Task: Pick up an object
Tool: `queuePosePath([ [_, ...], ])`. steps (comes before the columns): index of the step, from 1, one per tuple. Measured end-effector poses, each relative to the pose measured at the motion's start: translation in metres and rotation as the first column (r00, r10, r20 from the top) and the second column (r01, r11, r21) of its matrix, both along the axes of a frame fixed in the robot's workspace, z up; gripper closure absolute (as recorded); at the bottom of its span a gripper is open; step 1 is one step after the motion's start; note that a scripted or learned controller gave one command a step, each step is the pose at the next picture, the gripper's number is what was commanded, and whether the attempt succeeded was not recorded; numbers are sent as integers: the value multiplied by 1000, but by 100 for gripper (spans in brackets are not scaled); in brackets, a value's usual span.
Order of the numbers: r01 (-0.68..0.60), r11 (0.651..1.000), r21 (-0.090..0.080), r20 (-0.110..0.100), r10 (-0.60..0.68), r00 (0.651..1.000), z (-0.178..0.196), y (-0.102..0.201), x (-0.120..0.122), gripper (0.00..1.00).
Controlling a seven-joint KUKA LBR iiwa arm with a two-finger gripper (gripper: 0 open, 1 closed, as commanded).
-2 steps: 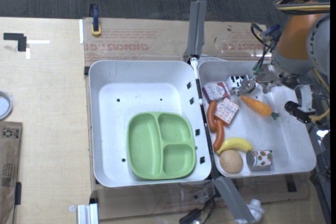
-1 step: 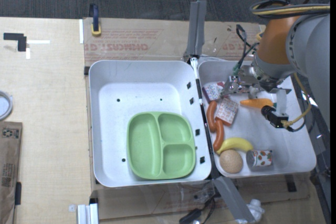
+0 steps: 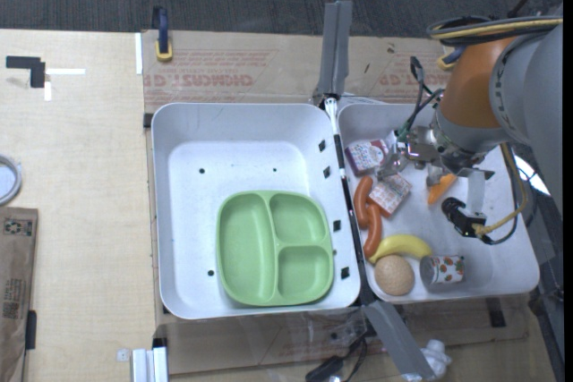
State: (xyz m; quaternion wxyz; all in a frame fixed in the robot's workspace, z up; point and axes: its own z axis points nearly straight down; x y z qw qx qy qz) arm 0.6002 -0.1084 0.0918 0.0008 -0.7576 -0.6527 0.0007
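Camera view: claw [image 3: 405, 158] just above red-and-white packet [image 3: 389, 192]

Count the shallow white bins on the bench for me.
2. The left shallow white bin holds a green divided plate. The right shallow white bin, beside it, holds the small food items, under the arm's gripper.

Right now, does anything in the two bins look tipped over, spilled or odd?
The small printed can lies on its side in the right white bin, near the front, beside the tan egg-shaped object and yellow banana. Nothing looks spilled. The green divided plate sits flat in the left bin.
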Motion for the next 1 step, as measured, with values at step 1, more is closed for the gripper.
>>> queuePosePath([
  [1,21,1000,6,2,-21,1000,1,-67,-11,0],
])
